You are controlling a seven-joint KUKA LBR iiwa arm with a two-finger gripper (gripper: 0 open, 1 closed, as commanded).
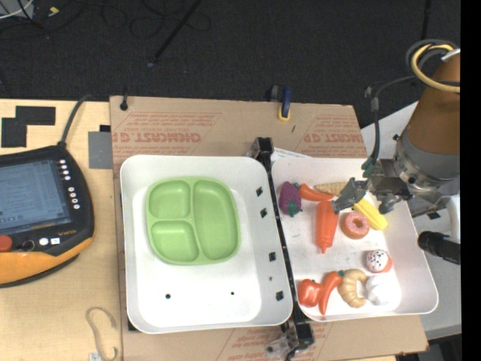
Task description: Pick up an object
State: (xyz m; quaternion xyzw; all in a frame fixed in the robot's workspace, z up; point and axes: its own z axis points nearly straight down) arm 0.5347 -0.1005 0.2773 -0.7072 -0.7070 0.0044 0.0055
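Bench: light wood top, black rectangular marks at far left. A brown cardboard sheet with mirrored red print lies flat on it, under both bins. Left white bin and right white bin sit side by side on the cardboard, touching along a black clamp strip that runs down the seam. A blue and yellow clamp grips the cardboard's far edge. Left of the cardboard, a teach pendant, grey screen with orange underside, rests on the wood, its cable running away over the far edge. A metal hook lies near the front left corner.
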